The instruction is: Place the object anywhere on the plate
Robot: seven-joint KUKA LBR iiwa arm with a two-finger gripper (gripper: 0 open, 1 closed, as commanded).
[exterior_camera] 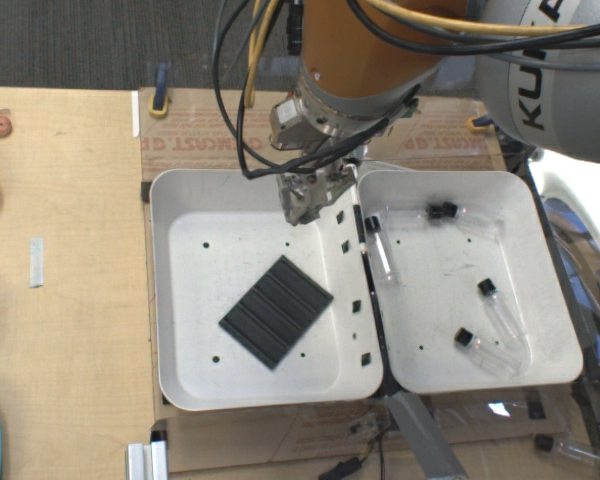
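A black ribbed plate (pixel 277 311) lies flat and turned at an angle in the middle of the left bin (pixel 180 368). Several clear tubes with black caps lie in the right bin (pixel 550 268): one (pixel 378 246) by the divider, one (pixel 448 212) at the back, one (pixel 500 308) to the right and one (pixel 483 351) near the front. My gripper (pixel 308 203) hangs over the back right corner of the left bin, beyond the plate and just left of the divider. I see nothing held under it.
The bins sit side by side on a cardboard sheet (pixel 220 133). Cables (pixel 242 68) loop down from the wrist. On the wooden bench (pixel 60 198) to the left lie small odd items near the edge.
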